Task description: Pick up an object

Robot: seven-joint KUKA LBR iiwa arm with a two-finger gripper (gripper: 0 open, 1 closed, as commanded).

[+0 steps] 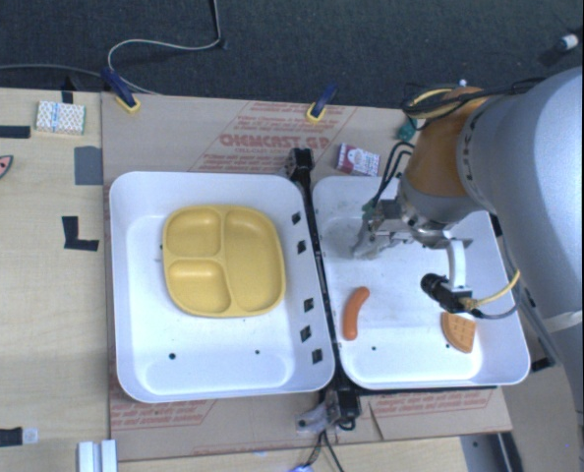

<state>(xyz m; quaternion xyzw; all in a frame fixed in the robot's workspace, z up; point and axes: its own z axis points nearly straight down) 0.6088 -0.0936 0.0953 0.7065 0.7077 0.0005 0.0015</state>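
Tool (371, 244) work happens at the end of the grey arm (528, 165), which reaches in from three o'clock and hangs low over the upper part of the right bin (410, 367). Whether the tool is open or closed cannot be told; the wrist and cabling hide it, and nothing is seen gripped in it.

By size, the desk (36, 264) comes first, carrying a cardboard sheet on which the two bins sit side by side, their inner walls touching, probably so the arm can reach either one.

Next, the left bin (213, 372) holds a yellow divided plate (223, 261), lying flat toward twelve o'clock of that bin, its three compartments bare.

Then the right bin holds two loose items, both candidates for the pick. An orange sausage (354, 313) lies near the bin's middle, at about seven o'clock from the tool and near it, standing roughly upright in the picture. A tan cracker-like piece (458, 333) rests toward five o'clock of the bin, just beside a dark fitting and yellow cable on the arm.

Judging by position, the sausage looks the likelier target, being nearer and free on all sides.
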